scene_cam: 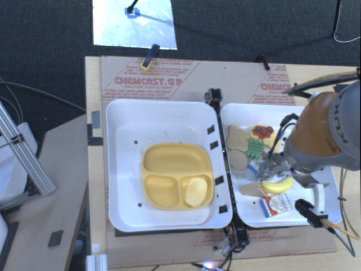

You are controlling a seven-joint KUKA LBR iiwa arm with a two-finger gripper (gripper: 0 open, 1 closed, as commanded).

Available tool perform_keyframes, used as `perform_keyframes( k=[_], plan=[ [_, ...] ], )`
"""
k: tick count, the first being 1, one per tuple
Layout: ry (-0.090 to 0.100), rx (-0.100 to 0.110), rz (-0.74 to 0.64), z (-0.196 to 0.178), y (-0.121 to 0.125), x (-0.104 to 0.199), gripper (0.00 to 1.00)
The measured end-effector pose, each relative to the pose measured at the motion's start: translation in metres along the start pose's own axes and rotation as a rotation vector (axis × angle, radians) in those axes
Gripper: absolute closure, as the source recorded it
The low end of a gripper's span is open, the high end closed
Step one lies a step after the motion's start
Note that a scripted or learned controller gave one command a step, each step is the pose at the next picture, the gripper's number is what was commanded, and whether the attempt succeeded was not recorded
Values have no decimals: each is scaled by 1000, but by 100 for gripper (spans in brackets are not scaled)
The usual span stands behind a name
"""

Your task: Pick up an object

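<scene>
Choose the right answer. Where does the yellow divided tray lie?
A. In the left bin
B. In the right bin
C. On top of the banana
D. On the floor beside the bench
A: the yellow divided tray rests flat inside the left bin, while the banana lies in the right bin under the arm.

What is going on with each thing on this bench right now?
Yellow tray: lies flat in the left bin, upright.
Pale yellow piece: sits in the tray's lower right compartment.
Banana: lies in the right bin, beside the arm's hand.
Small card packet: lies flat below the banana.
Green and red toys: heaped loosely in the right bin.
</scene>
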State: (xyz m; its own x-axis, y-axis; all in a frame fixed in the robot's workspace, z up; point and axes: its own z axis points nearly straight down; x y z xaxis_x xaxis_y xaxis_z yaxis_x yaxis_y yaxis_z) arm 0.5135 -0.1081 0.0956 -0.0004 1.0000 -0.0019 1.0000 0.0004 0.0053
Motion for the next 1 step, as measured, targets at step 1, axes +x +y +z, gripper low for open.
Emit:
perform_keyframes(
  k=[1],
  plan=[
    [0,1,0,0,0,0,0]
  ],
)
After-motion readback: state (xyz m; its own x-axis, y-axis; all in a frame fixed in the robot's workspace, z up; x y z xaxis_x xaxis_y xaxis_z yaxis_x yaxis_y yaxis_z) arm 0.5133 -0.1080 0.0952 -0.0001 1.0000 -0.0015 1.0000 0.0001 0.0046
